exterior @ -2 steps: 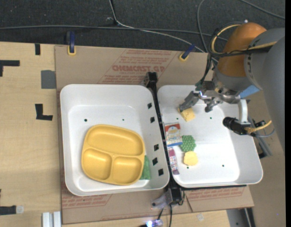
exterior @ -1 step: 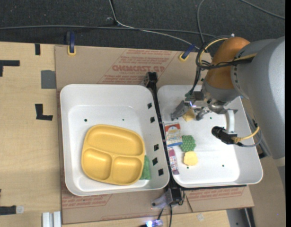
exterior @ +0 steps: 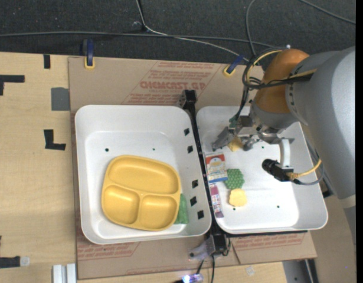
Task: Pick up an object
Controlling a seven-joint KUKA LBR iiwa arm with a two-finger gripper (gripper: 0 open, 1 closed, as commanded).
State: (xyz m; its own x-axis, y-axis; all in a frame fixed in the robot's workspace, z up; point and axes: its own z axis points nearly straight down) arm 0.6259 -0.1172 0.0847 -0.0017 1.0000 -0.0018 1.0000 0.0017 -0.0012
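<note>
Objects to pick lie in the right bin (exterior: 311, 217): a green piece (exterior: 234, 178) touching a small yellow piece (exterior: 238, 198) below it, and a flat printed packet (exterior: 215, 171) along the left wall. I judge this the approach step, nothing lifted yet. My gripper (exterior: 235, 141) hangs near the bin's upper left, just above the packet; how my jaws stand, I cannot tell. Next I must settle over one item and descend squarely. The left bin (exterior: 87, 122) holds a yellow divided tray (exterior: 140, 191).
</note>
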